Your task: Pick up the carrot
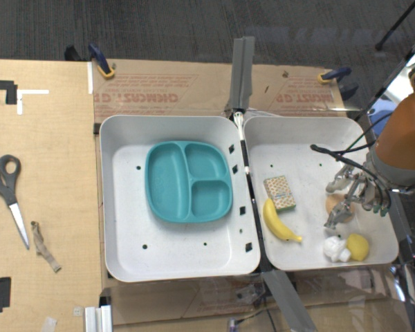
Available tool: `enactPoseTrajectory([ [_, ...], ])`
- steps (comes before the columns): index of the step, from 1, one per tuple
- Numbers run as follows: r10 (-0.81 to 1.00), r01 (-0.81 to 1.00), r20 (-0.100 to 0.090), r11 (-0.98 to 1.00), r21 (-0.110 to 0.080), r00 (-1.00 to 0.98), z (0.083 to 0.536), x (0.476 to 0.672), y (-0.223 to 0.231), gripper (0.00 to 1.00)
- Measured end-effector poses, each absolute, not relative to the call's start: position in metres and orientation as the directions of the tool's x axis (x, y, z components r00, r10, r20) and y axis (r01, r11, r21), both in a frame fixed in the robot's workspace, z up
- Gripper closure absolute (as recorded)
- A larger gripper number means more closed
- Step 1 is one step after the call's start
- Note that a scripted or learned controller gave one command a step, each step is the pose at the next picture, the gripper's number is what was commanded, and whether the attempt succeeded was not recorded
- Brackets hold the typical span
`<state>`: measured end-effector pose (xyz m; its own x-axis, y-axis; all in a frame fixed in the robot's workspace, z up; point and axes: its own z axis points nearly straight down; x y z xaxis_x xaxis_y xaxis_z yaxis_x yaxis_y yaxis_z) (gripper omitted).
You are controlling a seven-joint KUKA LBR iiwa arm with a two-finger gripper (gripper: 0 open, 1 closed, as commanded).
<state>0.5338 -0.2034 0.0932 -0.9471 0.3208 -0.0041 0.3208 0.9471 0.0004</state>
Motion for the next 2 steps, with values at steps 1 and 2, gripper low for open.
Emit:
enactPoseTrajectory([
  [1, 0.319, 0.319, -0.010, 0.948, 0.001, -0.948, 0.104, 0.536, -0.203, 1.00],
  [2, 0.059, 0.059, -0.007, 0.998, -0.001, -0.998, 0.230, 0.520, -0.214, 1.00],
])
